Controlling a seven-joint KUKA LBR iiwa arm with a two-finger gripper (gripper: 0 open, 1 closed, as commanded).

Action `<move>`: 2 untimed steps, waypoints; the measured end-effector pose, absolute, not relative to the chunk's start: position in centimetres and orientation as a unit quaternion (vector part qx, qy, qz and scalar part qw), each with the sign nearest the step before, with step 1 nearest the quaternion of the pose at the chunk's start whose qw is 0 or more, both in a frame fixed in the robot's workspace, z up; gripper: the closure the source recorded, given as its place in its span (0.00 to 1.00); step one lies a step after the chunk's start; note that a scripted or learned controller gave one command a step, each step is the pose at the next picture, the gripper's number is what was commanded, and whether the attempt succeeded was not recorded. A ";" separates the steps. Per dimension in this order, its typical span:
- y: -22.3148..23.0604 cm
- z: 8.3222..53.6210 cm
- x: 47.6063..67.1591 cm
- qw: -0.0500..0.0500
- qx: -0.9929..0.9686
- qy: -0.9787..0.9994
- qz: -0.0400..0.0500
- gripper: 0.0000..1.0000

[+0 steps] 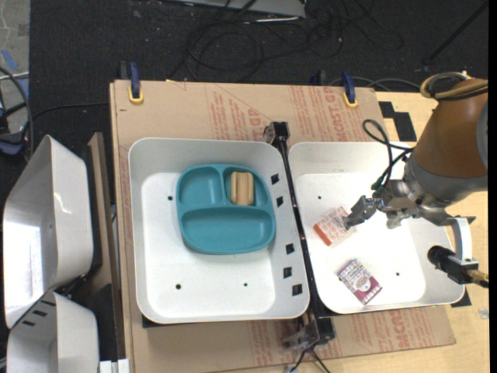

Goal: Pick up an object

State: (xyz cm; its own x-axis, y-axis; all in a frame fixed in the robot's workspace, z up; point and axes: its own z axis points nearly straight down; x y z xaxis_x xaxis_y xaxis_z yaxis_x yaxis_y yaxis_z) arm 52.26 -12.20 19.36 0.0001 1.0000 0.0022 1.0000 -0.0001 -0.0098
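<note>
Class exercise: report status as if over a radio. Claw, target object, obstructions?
Claw low in right bin, tips at orange-white packet; grip unconfirmed. Purple packet lies apart, nearer the front. Nothing blocks either.

We find the divided tray (225, 222) in the left bin (151, 231), a block (242, 188) in its upper right compartment. Right of the tray, in the right bin (404, 282), lie two packets (332, 225) (359, 280).
</note>
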 end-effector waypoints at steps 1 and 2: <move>-12.2 19.7 52.5 0.001 -0.707 -0.708 0.000 0.00; -12.5 13.5 52.8 0.003 -0.708 -0.706 0.002 0.00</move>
State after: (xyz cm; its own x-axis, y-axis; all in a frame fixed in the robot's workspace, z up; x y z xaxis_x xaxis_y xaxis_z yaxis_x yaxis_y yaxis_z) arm 52.76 -12.47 13.48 0.0028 1.0000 0.0013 1.0000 -0.0028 -0.0065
